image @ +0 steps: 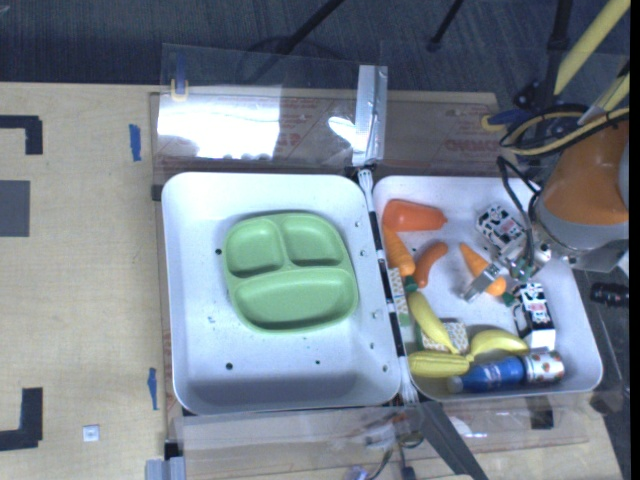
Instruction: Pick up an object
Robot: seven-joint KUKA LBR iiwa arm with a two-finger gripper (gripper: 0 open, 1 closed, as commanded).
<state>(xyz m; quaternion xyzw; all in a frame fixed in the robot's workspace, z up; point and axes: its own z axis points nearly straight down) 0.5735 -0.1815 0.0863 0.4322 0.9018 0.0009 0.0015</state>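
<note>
We see the two-finger gripper [492, 280] low in the right white bin [585, 363], fingers closed on a small orange wedge-shaped piece [476, 259]; the left white bin [190, 268] holds a green divided plastic plate [290, 270].

1 fixed camera looks down at a slant on both bins [180, 268].

so the grey arm [585, 203] comes in from the right, orange band showing above the wrist, angled down-left, with the gripper [492, 281] hanging low at its tip, metal fingers [478, 288] pointing left
</note>
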